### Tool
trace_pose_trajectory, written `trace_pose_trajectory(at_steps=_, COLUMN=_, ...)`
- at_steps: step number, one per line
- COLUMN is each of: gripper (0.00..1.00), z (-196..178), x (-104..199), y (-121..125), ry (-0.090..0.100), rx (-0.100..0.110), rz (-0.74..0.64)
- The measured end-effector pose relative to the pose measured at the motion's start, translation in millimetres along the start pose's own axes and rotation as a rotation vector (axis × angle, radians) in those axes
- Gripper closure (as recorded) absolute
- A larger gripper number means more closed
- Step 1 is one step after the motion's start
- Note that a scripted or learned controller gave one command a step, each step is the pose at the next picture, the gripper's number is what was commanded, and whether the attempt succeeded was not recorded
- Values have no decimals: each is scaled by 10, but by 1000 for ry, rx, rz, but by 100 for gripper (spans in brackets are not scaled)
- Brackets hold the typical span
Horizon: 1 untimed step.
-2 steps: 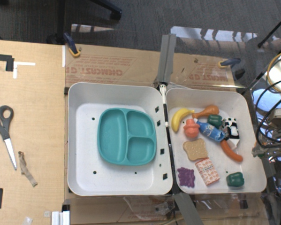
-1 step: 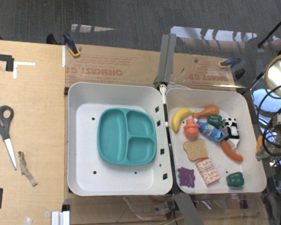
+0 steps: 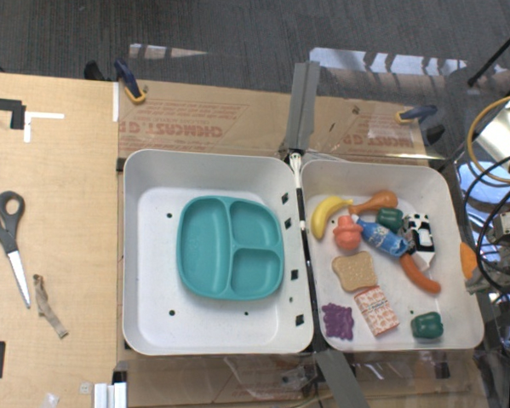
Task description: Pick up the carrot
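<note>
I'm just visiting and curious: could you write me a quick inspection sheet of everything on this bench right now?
Surface: two white bins side by side, left bin and right bin, on a wooden bench.
Job's things: carrot lies in the right bin, untouched.
Clutter: teal divided plate in the left bin; banana, toast slice, purple grapes, green pepper in the right bin.
Grippers: nothing seen.
Cables: yellow and black loops at the right.
Surroundings: scissors on the bench, blue clamps behind.
</note>
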<state>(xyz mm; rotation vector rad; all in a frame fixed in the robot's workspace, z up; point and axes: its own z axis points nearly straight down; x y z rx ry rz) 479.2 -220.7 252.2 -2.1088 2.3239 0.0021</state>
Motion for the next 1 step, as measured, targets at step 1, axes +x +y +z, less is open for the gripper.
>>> trace_pose_trajectory(at_steps=1, gripper=100, z=34, x=-1, y=2, ry=-1, rx=-1, rz=-354)
